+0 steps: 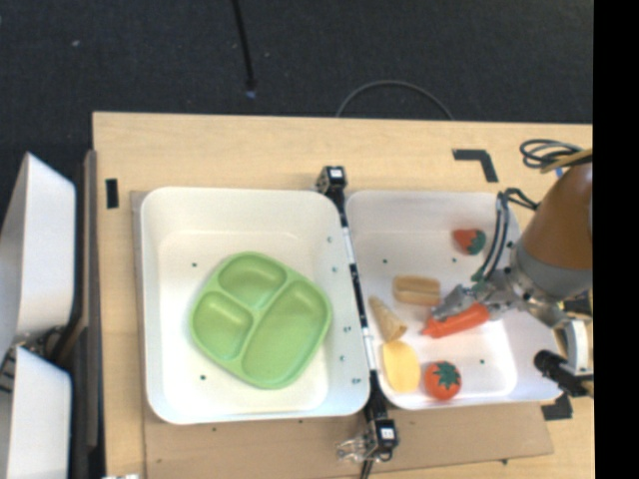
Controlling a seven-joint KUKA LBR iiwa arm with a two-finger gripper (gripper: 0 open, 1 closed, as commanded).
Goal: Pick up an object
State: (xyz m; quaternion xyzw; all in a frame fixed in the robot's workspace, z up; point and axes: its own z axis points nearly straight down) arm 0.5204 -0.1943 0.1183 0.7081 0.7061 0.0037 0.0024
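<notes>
Tomato [442,380] sits nearest me at six o'clock in the right bin [419,206], a yellow wedge [400,366] touching its nine o'clock side. Beyond them lies the orange carrot [457,321], my target, with the gripper [465,298] right at its upper edge; whether the tool is spread or has any hold, I cannot tell. I judge the carrot light, rigid, slippery plastic, best pinched across its thick middle. Farther off sit a bread roll [416,289] and a strawberry [467,239].
</notes>
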